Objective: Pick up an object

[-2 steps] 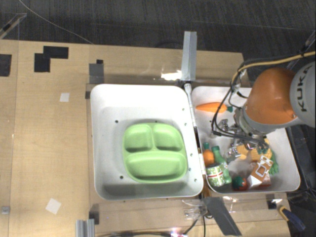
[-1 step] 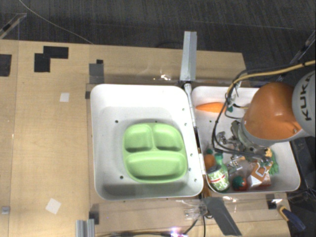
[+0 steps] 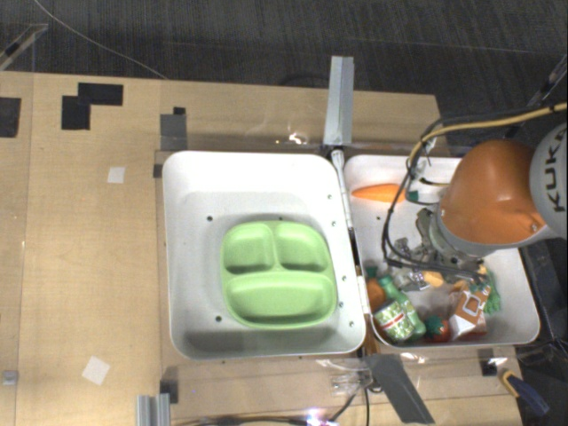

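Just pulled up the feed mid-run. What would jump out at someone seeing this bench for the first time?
First, the arm, its orange band bulging over the right bin, with the gripper low among a clutter of small objects there. Next, the green divided plate, alone in the middle of the left bin. An orange carrot lies apart near the right bin's far edge.

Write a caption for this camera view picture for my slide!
Robot arm reaching into the right bin of toys, beside a green tray in the left bin.
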Robot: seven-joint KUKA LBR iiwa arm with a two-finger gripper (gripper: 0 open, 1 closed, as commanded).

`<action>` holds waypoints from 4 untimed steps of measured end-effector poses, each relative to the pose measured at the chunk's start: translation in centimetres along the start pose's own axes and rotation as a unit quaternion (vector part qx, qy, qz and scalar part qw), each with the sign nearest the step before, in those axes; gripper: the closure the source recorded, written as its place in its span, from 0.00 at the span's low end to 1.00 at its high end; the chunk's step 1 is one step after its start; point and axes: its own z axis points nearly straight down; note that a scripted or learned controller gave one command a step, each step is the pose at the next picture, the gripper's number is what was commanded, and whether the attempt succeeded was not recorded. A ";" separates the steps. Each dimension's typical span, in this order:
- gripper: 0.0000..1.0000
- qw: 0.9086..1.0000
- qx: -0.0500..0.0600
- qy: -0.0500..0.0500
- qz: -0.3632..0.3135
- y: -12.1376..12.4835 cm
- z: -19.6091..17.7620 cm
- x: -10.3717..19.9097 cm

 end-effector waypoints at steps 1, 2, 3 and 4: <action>1.00 0.993 -0.008 0.013 -0.117 -2.0 -9.6 -4.2; 0.00 0.993 -0.009 0.014 -0.117 -2.0 -9.4 -4.1; 0.00 0.994 -0.007 0.012 -0.109 -1.5 -0.9 -3.0; 0.00 0.991 -0.008 0.016 -0.130 -6.6 -0.3 -0.4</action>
